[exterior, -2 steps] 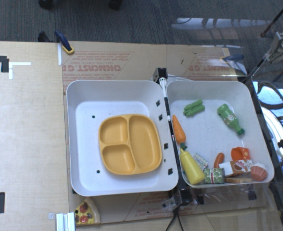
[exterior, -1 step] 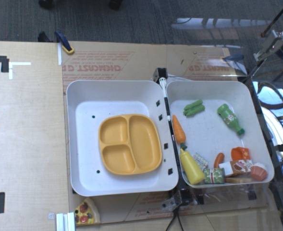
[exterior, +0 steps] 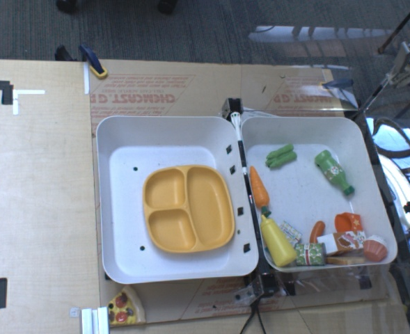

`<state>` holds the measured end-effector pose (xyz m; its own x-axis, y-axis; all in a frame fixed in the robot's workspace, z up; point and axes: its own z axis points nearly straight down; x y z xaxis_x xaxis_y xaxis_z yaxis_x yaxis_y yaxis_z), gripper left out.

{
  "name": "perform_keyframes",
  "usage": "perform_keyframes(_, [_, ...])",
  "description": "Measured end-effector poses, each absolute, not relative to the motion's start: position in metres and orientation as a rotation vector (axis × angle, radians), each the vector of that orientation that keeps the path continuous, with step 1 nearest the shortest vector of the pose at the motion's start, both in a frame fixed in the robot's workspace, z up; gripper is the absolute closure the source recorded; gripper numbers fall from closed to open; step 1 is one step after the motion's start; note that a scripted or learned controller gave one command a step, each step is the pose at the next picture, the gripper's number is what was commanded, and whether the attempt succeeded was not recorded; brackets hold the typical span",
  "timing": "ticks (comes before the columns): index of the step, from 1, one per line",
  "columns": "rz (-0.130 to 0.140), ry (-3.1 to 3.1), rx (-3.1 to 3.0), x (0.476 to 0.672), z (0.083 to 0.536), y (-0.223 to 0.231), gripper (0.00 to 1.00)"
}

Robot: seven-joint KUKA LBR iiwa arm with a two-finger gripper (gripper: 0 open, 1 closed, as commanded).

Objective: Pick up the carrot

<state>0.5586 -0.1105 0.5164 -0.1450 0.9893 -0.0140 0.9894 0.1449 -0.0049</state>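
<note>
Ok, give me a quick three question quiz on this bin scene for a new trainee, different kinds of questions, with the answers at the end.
1. True or false: the carrot lies in the same bin as the yellow divided plate.
2. Which is nearest the carrot? A) green bottle B) yellow squeeze bottle C) green beans
3. Fill in: the carrot rests along the right bin's ____ wall.

Key
1. False; the plate sits in the left bin, the carrot in the right one.
2. B
3. Left, beside the divide between the bins.
</note>
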Motion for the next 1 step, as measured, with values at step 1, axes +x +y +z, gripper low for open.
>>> perform_keyframes(1, [-0.02, 2.371, 2.05, 0.5586, 0.5163, -0.1105, 0.0])
